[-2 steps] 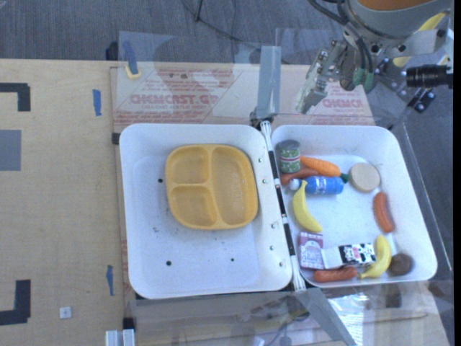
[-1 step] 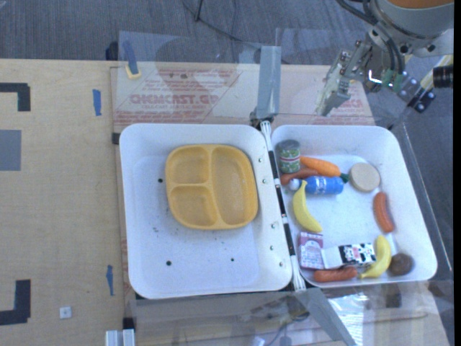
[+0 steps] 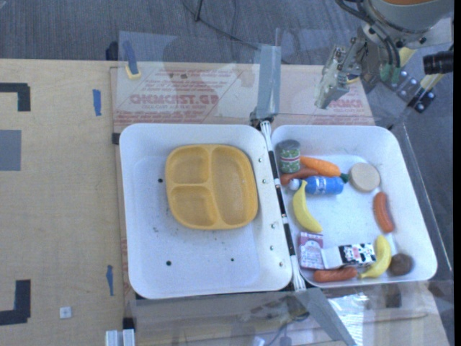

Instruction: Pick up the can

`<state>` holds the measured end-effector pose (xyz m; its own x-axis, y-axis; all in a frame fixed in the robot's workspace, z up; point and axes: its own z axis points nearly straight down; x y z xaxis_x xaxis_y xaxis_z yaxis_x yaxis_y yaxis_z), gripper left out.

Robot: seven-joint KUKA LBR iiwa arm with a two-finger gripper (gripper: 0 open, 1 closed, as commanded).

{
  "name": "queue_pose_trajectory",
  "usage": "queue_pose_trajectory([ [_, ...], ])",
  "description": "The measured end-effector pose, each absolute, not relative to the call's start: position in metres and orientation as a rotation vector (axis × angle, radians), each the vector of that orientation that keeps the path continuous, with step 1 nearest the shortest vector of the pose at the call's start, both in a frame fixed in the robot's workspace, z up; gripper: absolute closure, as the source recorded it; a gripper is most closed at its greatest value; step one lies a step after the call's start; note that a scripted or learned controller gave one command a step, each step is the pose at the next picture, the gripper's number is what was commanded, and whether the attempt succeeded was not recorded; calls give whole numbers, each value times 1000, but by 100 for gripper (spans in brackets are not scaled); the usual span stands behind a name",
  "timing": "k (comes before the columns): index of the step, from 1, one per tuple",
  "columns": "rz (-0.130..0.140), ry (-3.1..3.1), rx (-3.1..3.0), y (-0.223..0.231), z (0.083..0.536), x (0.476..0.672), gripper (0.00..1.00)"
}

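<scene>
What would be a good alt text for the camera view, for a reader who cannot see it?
A robot arm's gripper hangs above the far edge of the right bin, away from the small green can standing in that bin's far left corner beside a carrot, a blue bottle and bananas. The left bin holds a yellow divided plate.

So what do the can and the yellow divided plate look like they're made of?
The can looks like metal, or a toy copy: grey, faintly shiny lid rim above a green label. The picture is too small to settle it. The yellow divided plate looks like moulded plastic, matte to slightly glossy, with even colour and soft rounded ridges between its three compartments.
</scene>
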<state>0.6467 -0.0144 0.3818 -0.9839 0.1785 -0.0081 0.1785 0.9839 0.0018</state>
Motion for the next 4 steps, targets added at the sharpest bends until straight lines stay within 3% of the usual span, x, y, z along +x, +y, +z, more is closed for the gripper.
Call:
queue_pose_trajectory([
  [1,0,3043,-727,20,438,651,100],
  [2,2,3051,-715,39,438,643,100],
  [3,3,2987,-949,97,305,644,100],
  [4,2,2938,-1080,131,439,662,100],
])
